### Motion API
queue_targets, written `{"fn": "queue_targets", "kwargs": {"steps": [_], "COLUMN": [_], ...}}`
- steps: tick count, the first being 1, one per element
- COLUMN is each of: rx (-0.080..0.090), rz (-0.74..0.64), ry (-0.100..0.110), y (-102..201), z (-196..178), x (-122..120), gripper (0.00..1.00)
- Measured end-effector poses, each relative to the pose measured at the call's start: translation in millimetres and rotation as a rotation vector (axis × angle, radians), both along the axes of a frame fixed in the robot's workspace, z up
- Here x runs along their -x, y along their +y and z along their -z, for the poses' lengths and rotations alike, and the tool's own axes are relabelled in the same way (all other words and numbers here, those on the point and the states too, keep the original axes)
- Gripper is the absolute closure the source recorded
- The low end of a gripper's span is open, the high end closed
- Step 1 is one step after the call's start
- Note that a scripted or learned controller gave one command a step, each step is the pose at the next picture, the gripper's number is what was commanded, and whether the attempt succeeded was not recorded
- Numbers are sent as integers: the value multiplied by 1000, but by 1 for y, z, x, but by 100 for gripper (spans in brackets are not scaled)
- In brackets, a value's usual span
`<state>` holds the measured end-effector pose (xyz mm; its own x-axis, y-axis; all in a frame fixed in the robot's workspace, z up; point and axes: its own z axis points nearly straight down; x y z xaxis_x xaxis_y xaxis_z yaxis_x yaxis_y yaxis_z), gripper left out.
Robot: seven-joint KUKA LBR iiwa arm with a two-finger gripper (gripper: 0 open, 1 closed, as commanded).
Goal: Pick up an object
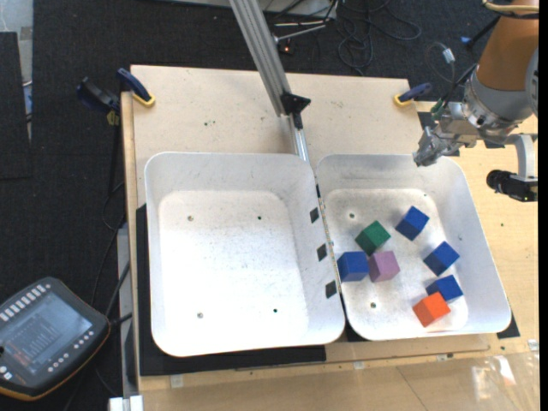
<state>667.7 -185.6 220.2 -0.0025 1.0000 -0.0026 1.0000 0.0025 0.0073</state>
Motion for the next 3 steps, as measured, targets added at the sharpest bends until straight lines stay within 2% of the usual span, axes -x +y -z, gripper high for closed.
{"fn": "queue_targets", "kwargs": {"steps": [1,3], "rx": [0,-4], "rz": [0,-5], "ry": [1,8], "y": [0,85], "z": [-32,-40], "x": [-1,35], "gripper": [100,100]}}
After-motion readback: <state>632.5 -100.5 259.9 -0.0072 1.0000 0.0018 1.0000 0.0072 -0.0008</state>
